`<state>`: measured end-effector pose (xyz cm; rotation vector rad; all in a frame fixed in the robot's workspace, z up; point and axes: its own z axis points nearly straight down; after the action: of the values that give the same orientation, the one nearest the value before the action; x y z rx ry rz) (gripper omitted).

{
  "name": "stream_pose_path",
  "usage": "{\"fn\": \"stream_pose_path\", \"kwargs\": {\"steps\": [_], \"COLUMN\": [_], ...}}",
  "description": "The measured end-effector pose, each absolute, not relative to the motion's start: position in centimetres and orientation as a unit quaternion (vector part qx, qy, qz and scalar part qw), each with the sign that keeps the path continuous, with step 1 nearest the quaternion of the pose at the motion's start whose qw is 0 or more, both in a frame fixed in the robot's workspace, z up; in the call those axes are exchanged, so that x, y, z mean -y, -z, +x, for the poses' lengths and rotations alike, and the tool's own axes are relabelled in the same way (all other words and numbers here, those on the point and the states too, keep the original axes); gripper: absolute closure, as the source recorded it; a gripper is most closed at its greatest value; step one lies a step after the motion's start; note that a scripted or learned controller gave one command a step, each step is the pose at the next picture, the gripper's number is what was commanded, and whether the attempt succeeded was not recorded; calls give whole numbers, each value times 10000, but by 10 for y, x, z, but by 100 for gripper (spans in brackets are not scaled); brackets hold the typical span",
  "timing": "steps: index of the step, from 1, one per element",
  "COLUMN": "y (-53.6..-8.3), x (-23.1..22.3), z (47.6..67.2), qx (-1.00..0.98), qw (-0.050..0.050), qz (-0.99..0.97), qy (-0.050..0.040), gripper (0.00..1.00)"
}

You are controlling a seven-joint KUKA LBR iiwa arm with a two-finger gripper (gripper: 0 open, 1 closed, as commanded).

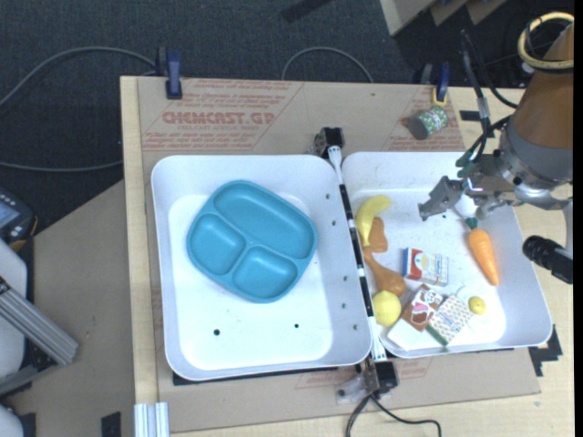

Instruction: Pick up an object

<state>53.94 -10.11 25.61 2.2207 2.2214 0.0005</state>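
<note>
From the camera view above the table (273,121), the two white bins sit side by side. The left bin (182,244) carries a blue divided plate (250,251). The right bin (401,173) carries the pickable things: a yellow banana (371,212) by the dividing rim, an orange piece (375,238) just below it, a lemon (387,309), a small carton (425,266), a couple of printed packets (437,315) near the front edge, and a carrot (484,255) towards the right.

The arm comes in from the right, and the hand (446,198) hovers over the upper middle of the right bin, above bare white floor between the banana and the carrot. Nothing sits between its fingers (435,204), which look spread a little apart, though the dark metal blurs together.

What worries me: the hand is not over any one item. Dropping straight down, I'd expect it to close on nothing. Going for the banana, it could catch the bin's rim; the carrot is slim and rounded, likely to roll out of a pinch.

The wrist hides part of the bin's upper right corner, and the front packets overlap, so I can't tell how many there are
</note>
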Motion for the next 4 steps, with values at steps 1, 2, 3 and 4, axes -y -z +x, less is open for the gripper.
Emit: {"fn": "stream_pose_path", "kwargs": {"steps": [1, 2, 3, 4], "y": [-167, -102, -88, -84], "x": [102, 106, 94, 101], "z": [481, 483, 528, 477], "qx": [-7059, -7076, -7085, -7059], "qw": [-56, 41, 44, -11], "qz": [7082, 7066, 7057, 7083], "qy": [32, -36, -40, 9], "gripper": [0, 0, 0, 0]}}
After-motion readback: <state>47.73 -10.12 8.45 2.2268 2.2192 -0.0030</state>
